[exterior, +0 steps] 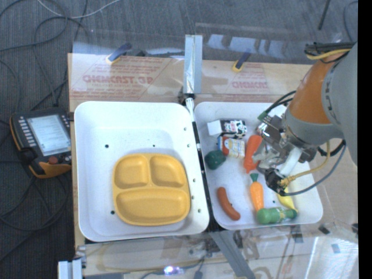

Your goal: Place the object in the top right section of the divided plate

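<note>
A yellow divided plate [152, 189] lies in the left bin [93, 127], with two small sections at the top and one long section below. My gripper [266, 158] hangs low over the right bin [308, 211], among the toy foods. Just beside it lie an orange carrot-like piece [252, 148] and a carrot with a green top [256, 193]. A red sausage [228, 204], a dark green vegetable [214, 159], a green item [275, 215] and small white packets [230, 128] also lie in that bin.
A metal divider post [192, 65] stands between the bins at the back. A tablet-like pendant [40, 139] lies left of the bench. Cables from the wrist hang over the right bin's right side.
</note>
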{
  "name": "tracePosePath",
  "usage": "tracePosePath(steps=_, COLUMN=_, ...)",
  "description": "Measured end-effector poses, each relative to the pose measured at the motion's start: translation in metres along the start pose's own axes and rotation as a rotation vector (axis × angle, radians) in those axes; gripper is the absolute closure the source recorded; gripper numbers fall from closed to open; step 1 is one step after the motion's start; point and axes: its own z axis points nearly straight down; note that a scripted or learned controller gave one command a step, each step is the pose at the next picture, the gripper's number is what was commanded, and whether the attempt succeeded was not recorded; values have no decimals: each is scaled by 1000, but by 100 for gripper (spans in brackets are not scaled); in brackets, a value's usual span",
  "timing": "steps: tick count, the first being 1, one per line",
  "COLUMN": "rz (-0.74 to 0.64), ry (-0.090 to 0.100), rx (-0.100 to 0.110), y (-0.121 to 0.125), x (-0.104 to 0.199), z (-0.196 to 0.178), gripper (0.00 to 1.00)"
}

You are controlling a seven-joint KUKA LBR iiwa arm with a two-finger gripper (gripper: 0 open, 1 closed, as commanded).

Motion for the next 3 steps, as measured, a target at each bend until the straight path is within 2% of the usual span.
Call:
tracePosePath(steps=1, rz=-136, ry=0, rx=-1, y=-66, x=41, z=-29, gripper=100)
tracePosePath(steps=2, rz=457, ry=0, rx=0, y=-47, x=-4, z=15, gripper=100)
tracePosePath(steps=3, rz=162, ry=-1, rx=-3, y=-19, x=-38, z=-11, gripper=100)
